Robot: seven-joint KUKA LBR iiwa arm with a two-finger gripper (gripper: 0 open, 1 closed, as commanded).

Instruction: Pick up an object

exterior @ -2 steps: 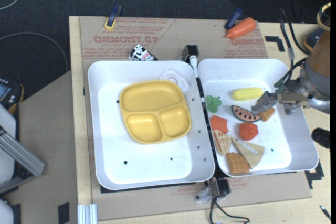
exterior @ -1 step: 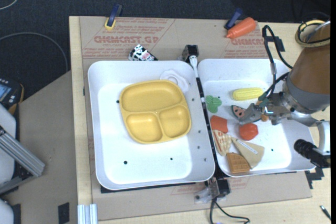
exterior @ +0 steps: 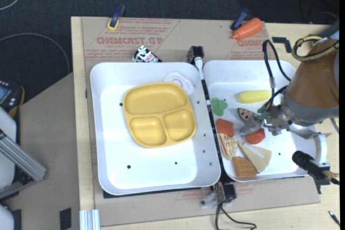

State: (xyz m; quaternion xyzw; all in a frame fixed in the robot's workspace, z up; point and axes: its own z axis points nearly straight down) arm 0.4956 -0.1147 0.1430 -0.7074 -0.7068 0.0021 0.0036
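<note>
The right bin (exterior: 280, 70) holds several toy foods: a yellow corn cob (exterior: 254, 96), a green piece (exterior: 218, 106), a watermelon slice (exterior: 246, 114), a red piece (exterior: 225, 127), a waffle (exterior: 229, 146), a pale cheese wedge (exterior: 259, 153) and a brown bread piece (exterior: 243, 168). My gripper (exterior: 256, 125) is low in this bin, between the watermelon slice and a red-orange piece (exterior: 255, 137), right above the latter. The arm's wrist (exterior: 315, 89) covers the bin's right part.
The left bin (exterior: 108, 132) carries a yellow divided plate (exterior: 159, 113) and a small white ring (exterior: 181, 79) at its back. On the bench behind lie an orange clamp (exterior: 248, 28), a blue-yellow clamp (exterior: 115, 18) and a black-and-white object (exterior: 144, 55). Cables hang by the arm.
</note>
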